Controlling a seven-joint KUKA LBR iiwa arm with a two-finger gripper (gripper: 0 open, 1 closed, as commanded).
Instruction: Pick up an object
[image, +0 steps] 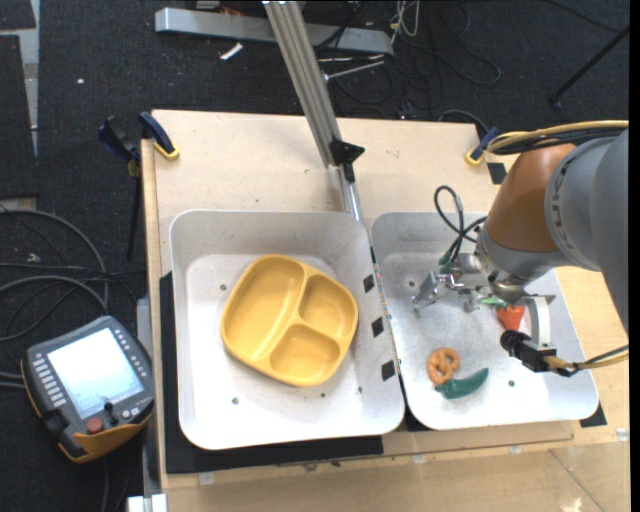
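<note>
Camera view: approach step judged in hand, the gripper (440, 290) low in the right bin (400, 240), finger state cannot be told, nothing seen held; pretzel (442, 363) and green piece (464, 384) lie at its six o'clock, next move needing realignment over one.

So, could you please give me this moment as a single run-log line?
arm over right bin | gripper low above bin floor, nothing seen held | pretzel, green piece near front | yellow plate in left bin
</note>
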